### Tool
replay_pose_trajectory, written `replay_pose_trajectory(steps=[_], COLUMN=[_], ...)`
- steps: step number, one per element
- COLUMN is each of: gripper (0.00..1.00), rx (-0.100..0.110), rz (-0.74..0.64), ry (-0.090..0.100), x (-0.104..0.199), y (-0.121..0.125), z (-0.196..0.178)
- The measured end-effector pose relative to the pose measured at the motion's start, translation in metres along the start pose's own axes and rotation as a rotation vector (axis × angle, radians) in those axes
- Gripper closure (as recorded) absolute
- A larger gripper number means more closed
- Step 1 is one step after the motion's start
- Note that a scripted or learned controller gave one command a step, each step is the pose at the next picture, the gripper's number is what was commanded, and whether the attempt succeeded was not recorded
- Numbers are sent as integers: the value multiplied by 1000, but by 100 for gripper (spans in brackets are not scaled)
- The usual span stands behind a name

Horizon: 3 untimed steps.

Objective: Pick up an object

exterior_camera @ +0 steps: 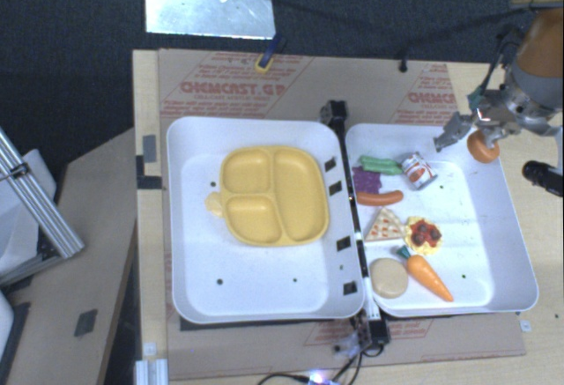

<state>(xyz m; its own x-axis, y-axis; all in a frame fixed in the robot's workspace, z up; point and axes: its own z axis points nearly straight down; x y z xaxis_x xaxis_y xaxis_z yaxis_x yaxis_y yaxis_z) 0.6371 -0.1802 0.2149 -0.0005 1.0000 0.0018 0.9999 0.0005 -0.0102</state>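
One small round orange fruit [482, 147] sits pinched between the fingers of the gripper [480, 144], raised over the far right corner of the right bin [507, 198]. That bin holds a can [417, 170], green beans [380, 165], a sausage [379, 196], a carrot [428, 277] and a cookie [389, 277]. A yellow divided plate [267, 196] lies in the left bin [189, 225]

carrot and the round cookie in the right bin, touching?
Touching. The camera view shows the carrot's green-tipped top end lying against the upper right edge of the round cookie, with no white bin floor between them.
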Motion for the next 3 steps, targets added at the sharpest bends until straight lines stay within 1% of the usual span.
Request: replay_pose_trajectory(steps=[1, 2, 3], gripper=[0, 0, 0], rx=[-12, -8, -10], rz=[-2, -1, -5], ry=[-2, -1, -2], x=[0, 1, 6], y=[3, -3, 3], z=[-8, 53, 113])
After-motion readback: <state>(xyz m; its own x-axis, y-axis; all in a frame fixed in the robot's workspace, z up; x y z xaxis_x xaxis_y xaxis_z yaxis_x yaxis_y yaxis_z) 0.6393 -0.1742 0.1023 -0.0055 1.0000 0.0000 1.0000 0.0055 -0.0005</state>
